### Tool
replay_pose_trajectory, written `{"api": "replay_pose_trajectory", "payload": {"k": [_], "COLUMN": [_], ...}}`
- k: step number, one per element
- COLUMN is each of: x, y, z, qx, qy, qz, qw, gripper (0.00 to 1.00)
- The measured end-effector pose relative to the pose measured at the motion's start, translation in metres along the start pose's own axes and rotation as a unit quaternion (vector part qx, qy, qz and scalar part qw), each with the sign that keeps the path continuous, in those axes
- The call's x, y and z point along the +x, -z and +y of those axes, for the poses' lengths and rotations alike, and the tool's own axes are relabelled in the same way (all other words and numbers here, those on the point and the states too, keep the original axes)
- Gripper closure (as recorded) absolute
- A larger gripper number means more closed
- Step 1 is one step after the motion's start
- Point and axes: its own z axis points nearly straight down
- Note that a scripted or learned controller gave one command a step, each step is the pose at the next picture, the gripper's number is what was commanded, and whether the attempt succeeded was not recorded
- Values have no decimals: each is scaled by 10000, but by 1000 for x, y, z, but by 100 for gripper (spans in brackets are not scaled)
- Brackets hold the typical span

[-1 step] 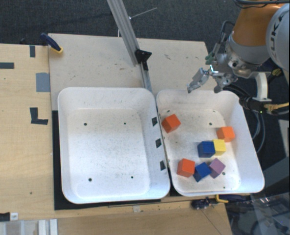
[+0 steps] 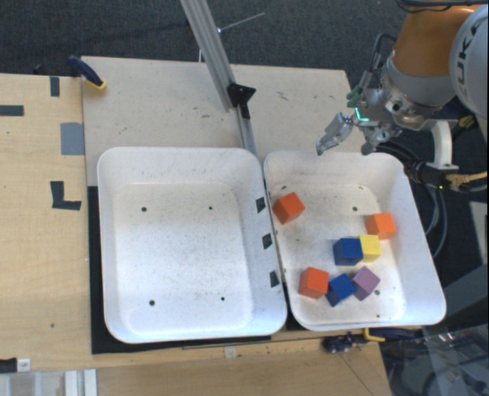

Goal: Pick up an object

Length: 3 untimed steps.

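The right bin [image 2: 417, 221] holds several small blocks. An orange block [image 2: 288, 207] lies near its left wall and another orange one [image 2: 381, 225] near its right wall. Beside that sit a yellow block [image 2: 370, 247] and a blue block [image 2: 347, 251]. Toward the front are an orange-red block [image 2: 313, 282], a second blue block [image 2: 340, 289] and a purple block [image 2: 365, 282]. My gripper [image 2: 349, 136] hangs over the far rim of the right bin, open, with nothing between its fingers. It is well above and behind all the blocks.
The left bin [image 2: 178, 242] stands beside the right one. A slanted metal pole [image 2: 215, 48] runs from the top down to the gap between the bins. A blue and yellow tool [image 2: 86, 72] lies at the bench's far left. Cables [image 2: 446, 176] hang at the right.
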Motion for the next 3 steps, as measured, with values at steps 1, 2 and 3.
{"api": "replay_pose_trajectory", "payload": {"k": [1, 2, 3], "x": [-5, -11, -16], "y": [-50, -99, -158], "z": [7, 12, 7], "qx": [24, 25, -18], "qy": [-8, -9, -19], "qz": [-9, -9, -5], "qw": [10000, 10000, 10000], "gripper": [0, 0, 0]}}
